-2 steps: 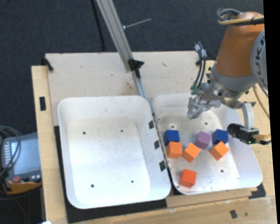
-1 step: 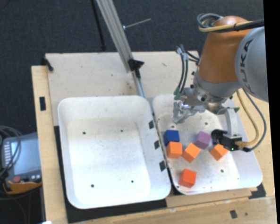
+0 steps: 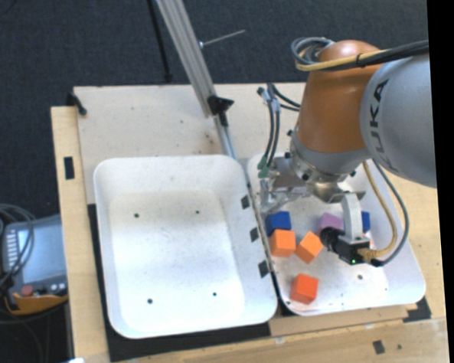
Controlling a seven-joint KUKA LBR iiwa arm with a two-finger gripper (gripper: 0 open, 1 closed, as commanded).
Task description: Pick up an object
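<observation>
My gripper hangs low over the left part of the right bin, close to the wall shared with the left bin. Just below it lies a blue block. In front of that sit two orange blocks side by side, with a third orange block nearer the front rim. A purple block and another blue block lie to the right, partly behind a black fitting on the arm. The wrist hides the back of the bin.
The left bin stands beside the right one. A slanted metal pole rises from the back of the bench. Cables loop around the wrist. A grey control device sits off the bench's left.
</observation>
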